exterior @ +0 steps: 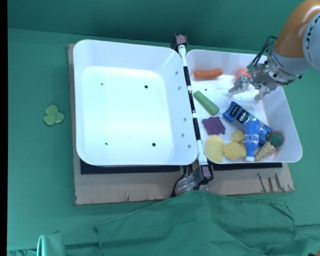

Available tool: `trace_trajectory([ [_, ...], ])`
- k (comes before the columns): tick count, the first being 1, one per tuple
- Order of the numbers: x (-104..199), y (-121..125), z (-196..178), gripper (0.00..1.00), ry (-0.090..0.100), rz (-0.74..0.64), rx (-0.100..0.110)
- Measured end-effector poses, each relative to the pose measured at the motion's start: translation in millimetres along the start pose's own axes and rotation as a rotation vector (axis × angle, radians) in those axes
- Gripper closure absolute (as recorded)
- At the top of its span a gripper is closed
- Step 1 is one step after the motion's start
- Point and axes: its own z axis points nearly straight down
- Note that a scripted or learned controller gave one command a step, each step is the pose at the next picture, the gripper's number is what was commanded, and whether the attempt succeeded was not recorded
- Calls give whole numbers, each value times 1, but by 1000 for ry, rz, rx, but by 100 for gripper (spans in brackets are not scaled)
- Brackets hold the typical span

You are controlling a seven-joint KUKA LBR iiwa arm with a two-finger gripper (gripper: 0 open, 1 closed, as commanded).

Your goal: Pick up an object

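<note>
Object: small red-orange plastic piece (243, 73) in right white bin (288, 116), far corner, just beside the jaws.
Jaws: gripper (248, 91) spread open, holding nothing.
Progress: nothing lifted yet; closing and raising remain.
Neighbours: orange carrot-shaped toy (208, 73), blue bottle (252, 137).

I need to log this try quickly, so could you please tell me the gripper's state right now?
Gripper: jaws open, holding nothing, over the right bin near its far end.

- The scene is evenly and brightly lit from above.
- The floor of the left bin (122, 108) is washed out by glare.
- Only soft, faint shadows are cast.
- Small objects are rendered slightly soft; a bluish-green cast is seen throughout.
</note>
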Motion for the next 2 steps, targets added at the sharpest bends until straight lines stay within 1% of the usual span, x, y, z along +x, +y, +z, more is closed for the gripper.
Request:
trace_trajectory([
  [1, 1, -4, -58, 0, 2, -1, 2],
  [2, 2, 62, 6, 0, -1, -4, 1],
])
